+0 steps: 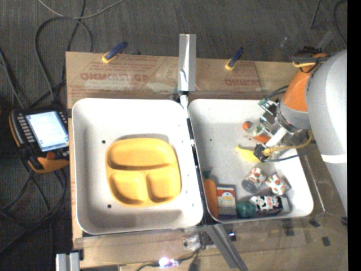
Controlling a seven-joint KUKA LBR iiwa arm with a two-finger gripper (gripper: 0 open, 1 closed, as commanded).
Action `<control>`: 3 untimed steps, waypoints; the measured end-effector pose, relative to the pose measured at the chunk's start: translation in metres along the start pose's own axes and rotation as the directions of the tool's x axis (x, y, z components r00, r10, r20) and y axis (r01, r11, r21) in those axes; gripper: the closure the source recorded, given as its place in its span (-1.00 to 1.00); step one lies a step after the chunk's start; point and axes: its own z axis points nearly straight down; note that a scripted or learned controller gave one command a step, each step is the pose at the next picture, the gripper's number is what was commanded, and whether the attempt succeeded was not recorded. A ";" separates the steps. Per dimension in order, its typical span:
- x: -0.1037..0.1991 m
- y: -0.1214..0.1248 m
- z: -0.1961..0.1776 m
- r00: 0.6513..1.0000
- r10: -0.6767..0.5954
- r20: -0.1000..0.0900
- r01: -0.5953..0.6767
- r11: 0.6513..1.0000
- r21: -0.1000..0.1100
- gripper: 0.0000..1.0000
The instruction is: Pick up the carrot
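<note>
You are looking down on two white bins sitting side by side on the table. The left bin (84, 168) is holding a yellow divided tray (144, 169). The right bin (217, 126) is carrying the clutter, and the carrot (210, 193) is lying along its left wall, near the front, with its green top pointing away from you and an orange-fronted box (225, 200) touching or nearly touching its right side.

The arm is reaching in from the right, and the gripper (269, 135) is hanging over the upper right part of that bin, well apart from the carrot. It is sitting among small orange and yellow bits that you cannot identify at this size (possibly toy food). Whether the fingers are spread or closed, you cannot tell from this angle, and nothing is visibly sitting between them.

Judging from this layout, the grasp is not yet begun, and the risks are stacking up at the carrot's end. The carrot is wedged between the bin wall and the box, so a finger descending on either side is likely to be striking the wall or landing on the box instead. A grasp across its width is looking cramped. The two small cans (264, 182) and the dark pieces along the front wall are lying between gripper and target, so a low sweep across could be knocking them about. The nearby orange bits could also be drawing a mistaken pick.
</note>
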 end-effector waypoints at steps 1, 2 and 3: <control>0.039 0.038 0.001 0.997 -0.074 0.012 0.074 0.997 0.031 -1.00; 0.038 0.036 -0.004 0.997 -0.077 0.024 0.076 0.996 0.040 1.00; 0.020 0.011 -0.106 0.998 -0.057 0.007 0.057 0.998 0.003 1.00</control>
